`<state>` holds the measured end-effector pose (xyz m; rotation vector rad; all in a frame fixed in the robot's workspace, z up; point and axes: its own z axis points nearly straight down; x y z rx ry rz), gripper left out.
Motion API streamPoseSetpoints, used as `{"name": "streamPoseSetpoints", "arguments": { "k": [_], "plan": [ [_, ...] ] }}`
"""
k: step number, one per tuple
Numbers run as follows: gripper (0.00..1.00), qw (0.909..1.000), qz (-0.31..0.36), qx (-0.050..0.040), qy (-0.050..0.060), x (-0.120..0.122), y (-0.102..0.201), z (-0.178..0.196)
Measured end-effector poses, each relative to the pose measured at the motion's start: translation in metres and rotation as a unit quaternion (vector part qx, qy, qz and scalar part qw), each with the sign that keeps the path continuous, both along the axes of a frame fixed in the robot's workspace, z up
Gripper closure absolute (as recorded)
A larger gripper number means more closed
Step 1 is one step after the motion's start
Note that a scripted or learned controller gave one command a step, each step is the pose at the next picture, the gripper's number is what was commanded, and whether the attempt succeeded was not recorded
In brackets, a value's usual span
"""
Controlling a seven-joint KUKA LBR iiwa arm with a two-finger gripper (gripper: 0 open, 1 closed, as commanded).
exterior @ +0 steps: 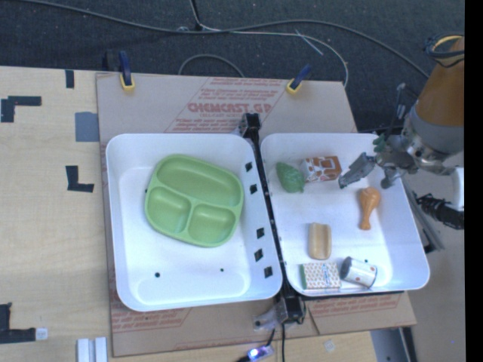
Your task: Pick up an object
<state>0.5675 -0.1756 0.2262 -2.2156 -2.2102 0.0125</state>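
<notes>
Two white bins side by side on the counter. Left bin [124,225]: one green divided plate [195,200]. Right bin [404,236]: five items, namely one green lump [289,176], one orange-and-white packet [322,168], one toy drumstick [367,205], one tan bread piece [319,240], one small box [321,277], plus one silver can [358,271] beside the box, making six. Gripper [371,170] hovers over the right bin's far right area, above the drumstick, fingers spread, nothing between them.

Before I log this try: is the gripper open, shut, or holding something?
Gripper: open, nothing between its fingers, hovering over the right bin near the orange drumstick toy.
</notes>
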Motion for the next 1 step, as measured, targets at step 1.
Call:
{"name": "streamPoseSetpoints", "arguments": {
  "k": [1],
  "plan": [
    [0.00, 1.0000, 0.002, -0.0013, -0.006, 0.0028, 0.0004, 0.0073]
  ]
}}
